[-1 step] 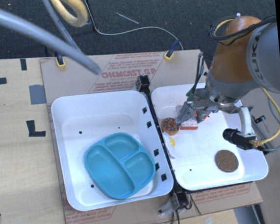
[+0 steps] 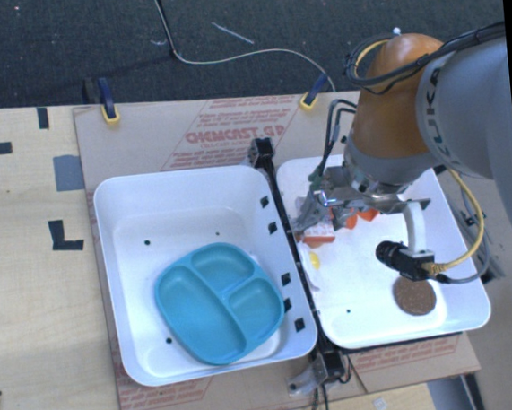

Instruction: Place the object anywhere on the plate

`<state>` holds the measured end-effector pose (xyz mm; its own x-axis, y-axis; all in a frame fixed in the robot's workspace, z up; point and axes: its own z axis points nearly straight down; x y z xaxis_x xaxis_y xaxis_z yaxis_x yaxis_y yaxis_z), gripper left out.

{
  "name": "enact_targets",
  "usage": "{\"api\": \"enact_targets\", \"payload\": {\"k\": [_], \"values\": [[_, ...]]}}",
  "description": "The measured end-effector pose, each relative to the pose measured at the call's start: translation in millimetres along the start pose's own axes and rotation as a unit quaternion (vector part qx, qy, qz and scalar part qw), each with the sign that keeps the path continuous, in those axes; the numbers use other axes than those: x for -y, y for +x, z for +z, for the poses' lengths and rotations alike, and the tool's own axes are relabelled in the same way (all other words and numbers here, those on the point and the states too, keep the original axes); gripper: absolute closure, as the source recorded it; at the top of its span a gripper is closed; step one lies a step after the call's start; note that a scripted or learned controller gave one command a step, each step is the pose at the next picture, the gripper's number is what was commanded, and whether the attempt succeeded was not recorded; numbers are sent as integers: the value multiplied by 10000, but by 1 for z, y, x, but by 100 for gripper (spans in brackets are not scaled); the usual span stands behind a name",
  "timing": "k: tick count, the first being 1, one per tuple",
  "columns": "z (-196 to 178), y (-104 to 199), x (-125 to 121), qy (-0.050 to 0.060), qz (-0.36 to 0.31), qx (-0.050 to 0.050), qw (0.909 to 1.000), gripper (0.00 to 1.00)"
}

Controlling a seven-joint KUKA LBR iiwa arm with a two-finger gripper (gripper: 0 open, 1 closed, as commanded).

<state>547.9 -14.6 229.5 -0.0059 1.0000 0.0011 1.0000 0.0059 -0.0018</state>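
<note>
Here the gripper [image 2: 322, 213], its grip state impossible to tell, hangs over small objects [image 2: 318, 235]; it should clamp one squarely before crossing to the plate [image 2: 218, 300].

Red lettering reading "CHEMCAST GP" runs across the brown board [image 2: 231, 132] beneath the bins, while "KUKA" marks the arm [image 2: 450, 118].

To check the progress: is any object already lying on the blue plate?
No, the blue plate in the left bin shows bare compartments.
</note>
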Motion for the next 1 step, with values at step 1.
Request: {"api": "enact_targets", "payload": {"k": [1], "values": [[12, 50, 10, 10, -2, -1, 10000, 100]]}}
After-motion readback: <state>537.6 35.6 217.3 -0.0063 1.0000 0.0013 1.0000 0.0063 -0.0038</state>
